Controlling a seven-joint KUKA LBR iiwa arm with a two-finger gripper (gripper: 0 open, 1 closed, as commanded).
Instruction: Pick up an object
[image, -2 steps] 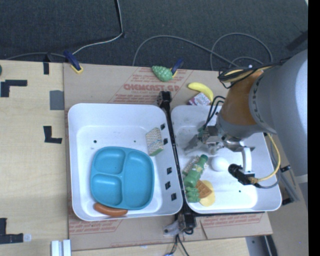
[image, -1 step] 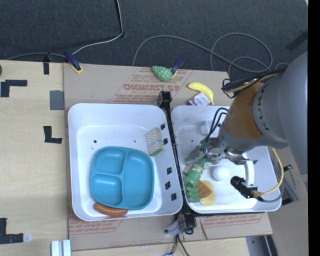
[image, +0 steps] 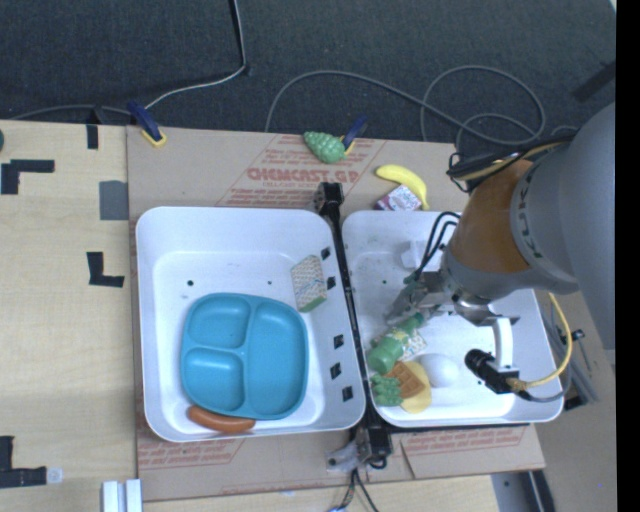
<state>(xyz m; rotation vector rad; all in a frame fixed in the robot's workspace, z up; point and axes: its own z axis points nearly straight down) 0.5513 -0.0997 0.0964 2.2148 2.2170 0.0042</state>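
the green toy (image: 388, 352) lay in the right bin (image: 520, 408), just below-left of the gripper (image: 412, 298), its long axis slanting toward us. we could not tell how the tool was set.

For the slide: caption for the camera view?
KUKA gripper reaches into right bin above green toy; left bin holds blue plate.

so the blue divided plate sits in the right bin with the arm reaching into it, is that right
Not quite. The blue plate lies in the left bin, with an orange sausage by its near edge. The arm reaches into the right bin, where its gripper is down over the green toys. The camera view shows this.
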